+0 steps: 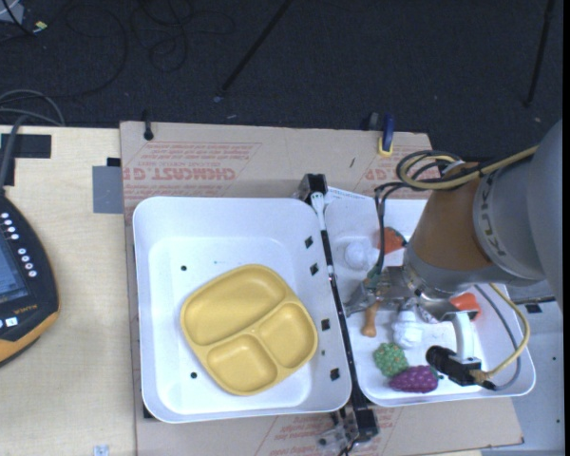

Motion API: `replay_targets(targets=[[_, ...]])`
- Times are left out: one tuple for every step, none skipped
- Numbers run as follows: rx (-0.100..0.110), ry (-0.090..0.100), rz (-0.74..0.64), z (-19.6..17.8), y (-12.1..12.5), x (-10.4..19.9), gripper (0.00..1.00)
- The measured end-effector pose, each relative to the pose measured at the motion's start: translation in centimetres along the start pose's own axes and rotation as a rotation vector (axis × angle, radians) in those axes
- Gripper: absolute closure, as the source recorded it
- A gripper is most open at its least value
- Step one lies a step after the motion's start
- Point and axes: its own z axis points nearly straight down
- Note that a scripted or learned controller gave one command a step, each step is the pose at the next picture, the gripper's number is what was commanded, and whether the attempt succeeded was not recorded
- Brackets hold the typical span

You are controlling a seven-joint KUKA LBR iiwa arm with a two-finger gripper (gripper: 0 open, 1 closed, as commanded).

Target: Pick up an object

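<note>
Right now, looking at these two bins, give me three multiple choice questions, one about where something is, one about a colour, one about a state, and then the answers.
1. Where does the yellow divided plate lie?
A. in the left bin
B. in the right bin
C. on the cardboard behind the bins

2. What colour is the grape bunch near the right bin's front edge?
A. orange
B. purple
C. white

3. How many compartments does the plate have?
A. two
B. three
C. five

Answers:
1. A, the plate rests on the left bin's floor, apart from the small items.
2. B, the bunch is purple, lying beside a green bumpy piece.
3. B, raised ridges split it into one large section and two smaller ones.
</note>
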Motion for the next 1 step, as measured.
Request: replay_targets(targets=[[-0.004,-0.001,0.000,-0.39,3.12,-1.86,0.00]])
